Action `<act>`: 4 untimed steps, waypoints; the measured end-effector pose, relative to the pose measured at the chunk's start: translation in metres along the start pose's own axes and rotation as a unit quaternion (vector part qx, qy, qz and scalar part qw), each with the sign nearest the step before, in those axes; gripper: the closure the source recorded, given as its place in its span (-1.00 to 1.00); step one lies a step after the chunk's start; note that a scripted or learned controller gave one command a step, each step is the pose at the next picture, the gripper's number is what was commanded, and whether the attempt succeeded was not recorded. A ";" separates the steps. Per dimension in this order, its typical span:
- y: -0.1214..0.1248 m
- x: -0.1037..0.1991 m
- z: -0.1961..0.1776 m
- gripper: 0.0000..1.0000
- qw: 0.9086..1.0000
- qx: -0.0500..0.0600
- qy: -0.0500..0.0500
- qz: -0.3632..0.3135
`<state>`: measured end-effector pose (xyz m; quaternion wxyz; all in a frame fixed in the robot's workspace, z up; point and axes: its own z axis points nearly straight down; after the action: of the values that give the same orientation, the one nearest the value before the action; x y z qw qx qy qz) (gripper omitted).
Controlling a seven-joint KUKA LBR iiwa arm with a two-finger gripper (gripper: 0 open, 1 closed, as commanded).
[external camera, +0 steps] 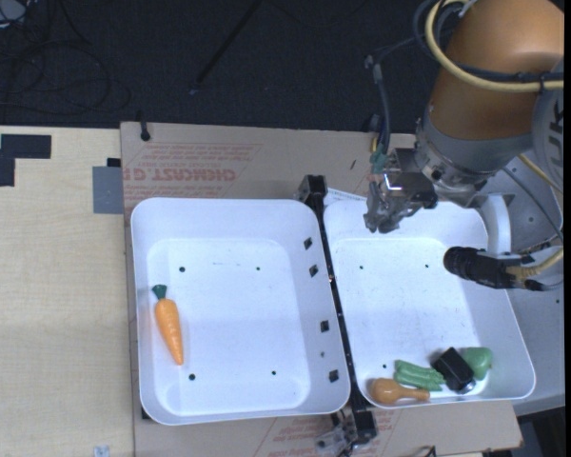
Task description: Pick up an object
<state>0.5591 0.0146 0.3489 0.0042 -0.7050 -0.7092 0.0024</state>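
An orange toy carrot (168,326) with a green top lies near the left wall of the left bin (224,215). In the right bin (409,312), at the front right corner, a green pea pod (418,375), a tan pear-shaped piece (398,391), a black block (454,368) and a green round piece (477,358) lie bunched together. My gripper (382,219) hangs over the back left corner of the right bin, far from that cluster. Nothing shows between its dark fingers.
A black divider (325,293) runs between the two bins. The grey and orange arm (495,74) fills the upper right. A black cylinder (476,266) juts over the right bin's right side. Cardboard (228,160) lies under the bins.
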 end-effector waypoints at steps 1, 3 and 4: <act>0.038 0.020 -0.148 1.00 1.000 -0.012 -0.001 0.001; -0.029 0.017 0.002 1.00 1.000 0.000 -0.001 0.001; 0.017 0.004 -0.105 1.00 1.000 -0.009 -0.002 0.002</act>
<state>0.5773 0.0183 0.4533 -0.0038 -0.7060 -0.7082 -0.0030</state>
